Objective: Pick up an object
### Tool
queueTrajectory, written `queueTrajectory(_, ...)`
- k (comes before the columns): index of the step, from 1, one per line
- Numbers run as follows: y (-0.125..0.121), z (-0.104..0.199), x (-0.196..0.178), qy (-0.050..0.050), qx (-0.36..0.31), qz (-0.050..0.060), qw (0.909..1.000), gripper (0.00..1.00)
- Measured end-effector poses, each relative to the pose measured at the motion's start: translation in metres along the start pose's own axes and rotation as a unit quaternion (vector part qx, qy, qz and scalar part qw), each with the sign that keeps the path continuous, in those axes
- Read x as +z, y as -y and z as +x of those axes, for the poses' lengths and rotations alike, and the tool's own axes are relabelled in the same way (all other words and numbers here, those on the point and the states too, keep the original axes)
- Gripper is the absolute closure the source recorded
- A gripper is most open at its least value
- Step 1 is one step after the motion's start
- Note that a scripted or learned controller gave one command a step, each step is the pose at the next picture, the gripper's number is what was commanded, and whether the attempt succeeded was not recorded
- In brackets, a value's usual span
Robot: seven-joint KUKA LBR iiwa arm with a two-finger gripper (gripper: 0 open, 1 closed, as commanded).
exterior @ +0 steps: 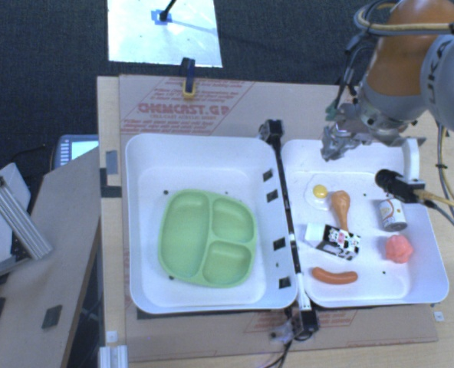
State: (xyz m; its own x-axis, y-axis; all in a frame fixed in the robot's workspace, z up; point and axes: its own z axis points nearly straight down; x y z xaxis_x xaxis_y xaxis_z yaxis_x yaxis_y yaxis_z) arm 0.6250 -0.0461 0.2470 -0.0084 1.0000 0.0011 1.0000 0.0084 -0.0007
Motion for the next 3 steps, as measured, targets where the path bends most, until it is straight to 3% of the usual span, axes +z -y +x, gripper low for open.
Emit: queueTrajectory(3, 0.022, 0.150, 0.004, 0.000, -0.001, 0.000, 1.0000, 1.00)
